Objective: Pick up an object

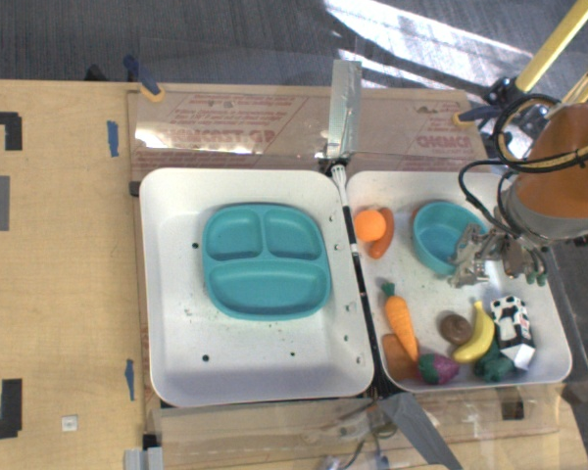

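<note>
My gripper [482,260] hangs over the right bin [559,360], at the right rim of a teal bowl [439,235]. Its grey wrist with the orange band [559,174] comes in from the upper right. Just below the gripper lie a yellow banana [477,336], a brown round piece [457,327] and a black-and-white toy [511,319]. An orange ball [370,225] sits at the bin's upper left, and a carrot [401,323] lies along its left side. I see no object lifted off the bin floor.
A teal divided plate [267,260] lies in the left bin [167,341]. A purple berry [433,368] and a green piece [492,365] rest near the right bin's front wall. Cables [490,155] loop beside the wrist.
</note>
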Motion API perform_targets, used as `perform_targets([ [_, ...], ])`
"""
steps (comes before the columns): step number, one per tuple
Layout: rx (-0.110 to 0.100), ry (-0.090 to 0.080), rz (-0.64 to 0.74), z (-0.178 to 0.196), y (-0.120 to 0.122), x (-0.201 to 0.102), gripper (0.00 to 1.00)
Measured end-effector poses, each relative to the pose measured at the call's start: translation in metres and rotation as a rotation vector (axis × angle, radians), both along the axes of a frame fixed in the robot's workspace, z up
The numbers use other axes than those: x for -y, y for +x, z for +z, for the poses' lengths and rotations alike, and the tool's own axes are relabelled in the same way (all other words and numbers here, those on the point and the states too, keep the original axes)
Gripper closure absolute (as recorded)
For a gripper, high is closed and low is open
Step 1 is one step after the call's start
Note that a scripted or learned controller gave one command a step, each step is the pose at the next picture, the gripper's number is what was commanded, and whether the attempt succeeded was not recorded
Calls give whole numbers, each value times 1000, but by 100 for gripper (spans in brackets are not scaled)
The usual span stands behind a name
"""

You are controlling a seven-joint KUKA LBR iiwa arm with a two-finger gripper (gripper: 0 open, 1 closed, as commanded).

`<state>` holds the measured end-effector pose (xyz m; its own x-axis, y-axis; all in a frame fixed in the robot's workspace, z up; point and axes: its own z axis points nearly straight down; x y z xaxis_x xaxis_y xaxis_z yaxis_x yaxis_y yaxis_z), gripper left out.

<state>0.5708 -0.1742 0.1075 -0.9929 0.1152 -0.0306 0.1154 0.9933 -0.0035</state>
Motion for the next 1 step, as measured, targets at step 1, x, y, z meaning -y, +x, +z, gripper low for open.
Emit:
perform_targets([
  [1, -5, 2, 0, -4, -1, -1, 0],
])
